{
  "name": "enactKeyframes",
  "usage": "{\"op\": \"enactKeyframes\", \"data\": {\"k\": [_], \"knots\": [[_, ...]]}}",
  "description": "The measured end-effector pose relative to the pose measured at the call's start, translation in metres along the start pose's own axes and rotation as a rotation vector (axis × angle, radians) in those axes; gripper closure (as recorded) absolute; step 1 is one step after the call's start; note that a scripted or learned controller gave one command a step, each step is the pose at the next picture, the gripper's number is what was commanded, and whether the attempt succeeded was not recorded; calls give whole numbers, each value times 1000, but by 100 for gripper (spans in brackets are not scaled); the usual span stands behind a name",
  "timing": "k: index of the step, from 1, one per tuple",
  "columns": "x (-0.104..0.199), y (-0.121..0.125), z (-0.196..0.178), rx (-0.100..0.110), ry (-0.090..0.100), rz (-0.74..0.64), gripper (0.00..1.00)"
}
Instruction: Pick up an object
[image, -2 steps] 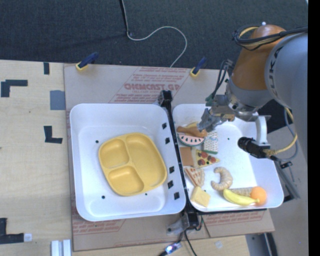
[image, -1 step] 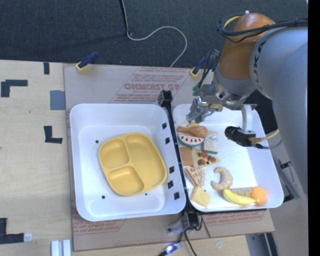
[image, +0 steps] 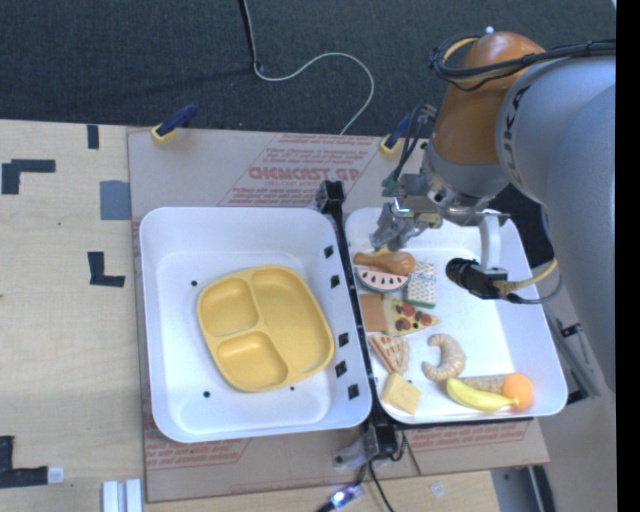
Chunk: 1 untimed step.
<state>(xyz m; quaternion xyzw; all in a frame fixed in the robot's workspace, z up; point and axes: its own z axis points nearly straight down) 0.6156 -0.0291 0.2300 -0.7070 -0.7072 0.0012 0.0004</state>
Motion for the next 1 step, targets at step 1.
{"op": "enactKeyframes", "data": {"k": [1], "knots": [[-2, 10, 5, -1, -1, 0, 100]]}}
